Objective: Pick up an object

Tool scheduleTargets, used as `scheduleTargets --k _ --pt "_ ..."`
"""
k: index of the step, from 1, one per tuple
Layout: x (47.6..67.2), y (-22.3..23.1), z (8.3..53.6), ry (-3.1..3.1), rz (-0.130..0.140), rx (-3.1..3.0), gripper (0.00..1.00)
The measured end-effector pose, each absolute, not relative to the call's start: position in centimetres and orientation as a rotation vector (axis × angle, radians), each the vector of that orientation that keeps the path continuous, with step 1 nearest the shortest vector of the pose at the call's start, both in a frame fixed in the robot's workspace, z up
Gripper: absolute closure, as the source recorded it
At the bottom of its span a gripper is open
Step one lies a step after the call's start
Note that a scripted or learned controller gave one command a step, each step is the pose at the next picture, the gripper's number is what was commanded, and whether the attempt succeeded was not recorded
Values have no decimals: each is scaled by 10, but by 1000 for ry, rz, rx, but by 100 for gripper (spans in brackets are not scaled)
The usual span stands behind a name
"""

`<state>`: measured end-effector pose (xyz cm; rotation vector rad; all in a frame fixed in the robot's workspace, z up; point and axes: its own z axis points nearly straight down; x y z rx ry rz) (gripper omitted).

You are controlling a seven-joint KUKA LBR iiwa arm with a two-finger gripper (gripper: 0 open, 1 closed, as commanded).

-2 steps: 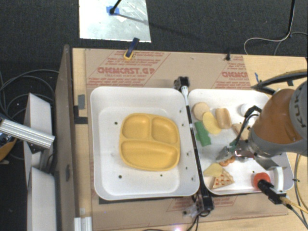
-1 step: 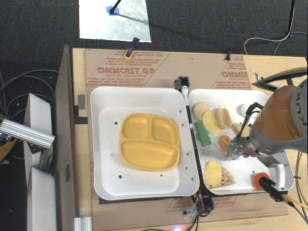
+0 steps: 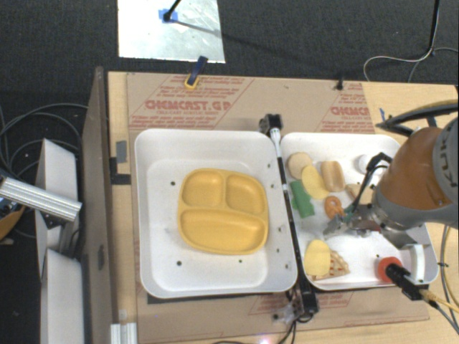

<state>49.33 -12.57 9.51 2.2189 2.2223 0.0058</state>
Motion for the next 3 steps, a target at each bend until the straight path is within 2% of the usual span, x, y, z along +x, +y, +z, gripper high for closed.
scheduleTargets --k 1,2,3 --pt "551 -128 87 2224 5 2211 0" --pt "549 -128 97 2224 4 2215 100" --pt "552 -41 190 2232 13 2204 100"
